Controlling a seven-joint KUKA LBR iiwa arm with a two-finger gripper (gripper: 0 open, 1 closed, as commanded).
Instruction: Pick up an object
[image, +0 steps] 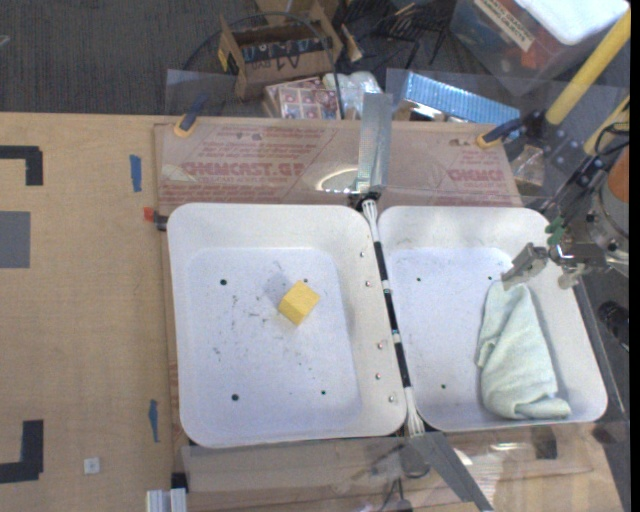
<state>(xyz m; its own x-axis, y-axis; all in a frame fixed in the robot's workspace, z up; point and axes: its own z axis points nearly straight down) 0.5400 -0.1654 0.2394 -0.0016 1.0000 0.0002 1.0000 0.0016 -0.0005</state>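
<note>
Yellow block (298, 303) rests in the left bin (200, 400), pale cloth (518, 350) in the right bin (440, 400); neither is lifted. Gripper (545, 262) hovers above the cloth's top end, whether the jaws are open or closed cannot be told, so the pick remains undone.

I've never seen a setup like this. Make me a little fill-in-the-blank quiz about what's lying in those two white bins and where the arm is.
1. The yellow block lies in the ____ bin of the camera view.
2. The crumpled pale cloth lies in the ____ bin.
3. The small block's colour is ____.
4. The gripper hangs over the bin that holds the ____.

Missing words: left; right; yellow; cloth
</note>
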